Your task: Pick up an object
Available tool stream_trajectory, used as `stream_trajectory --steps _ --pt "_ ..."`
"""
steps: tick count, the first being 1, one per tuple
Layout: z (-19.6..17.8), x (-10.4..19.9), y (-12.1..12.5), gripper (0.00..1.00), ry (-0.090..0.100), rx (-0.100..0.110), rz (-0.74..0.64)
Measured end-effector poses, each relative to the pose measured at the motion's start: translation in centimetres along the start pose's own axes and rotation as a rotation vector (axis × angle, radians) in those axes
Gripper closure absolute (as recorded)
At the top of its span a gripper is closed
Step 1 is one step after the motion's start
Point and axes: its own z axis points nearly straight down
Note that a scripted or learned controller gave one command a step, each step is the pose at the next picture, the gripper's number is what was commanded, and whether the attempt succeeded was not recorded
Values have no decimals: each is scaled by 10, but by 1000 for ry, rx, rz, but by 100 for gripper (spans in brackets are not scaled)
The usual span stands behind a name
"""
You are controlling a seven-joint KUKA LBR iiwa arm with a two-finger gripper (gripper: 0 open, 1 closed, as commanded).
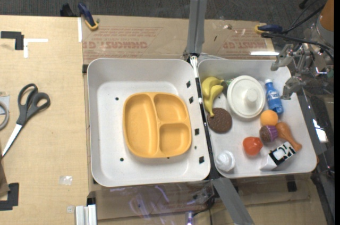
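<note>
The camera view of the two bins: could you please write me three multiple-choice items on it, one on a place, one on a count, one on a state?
1. Where does the yellow divided plate lie?
A. In the left bin
B. In the right bin
C. On the bench beside the scissors

2. How many compartments does that plate have?
A. Two
B. Three
C. Five

3. How does the hand stand to the things in the right bin?
A. It grips the banana
B. It presses on the white bowl
C. It hangs over the bin's far right corner, touching none of them

Answers: 1 A, the plate sits in the middle of the left bin. 2 B, one long section and two smaller ones show. 3 C, the banana and white bowl lie apart from the hand.
</note>
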Motion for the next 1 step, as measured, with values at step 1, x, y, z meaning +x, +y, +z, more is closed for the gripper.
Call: stream_trajectory --steps 1 --pt "136 -9 4 0 -3 1 -13"
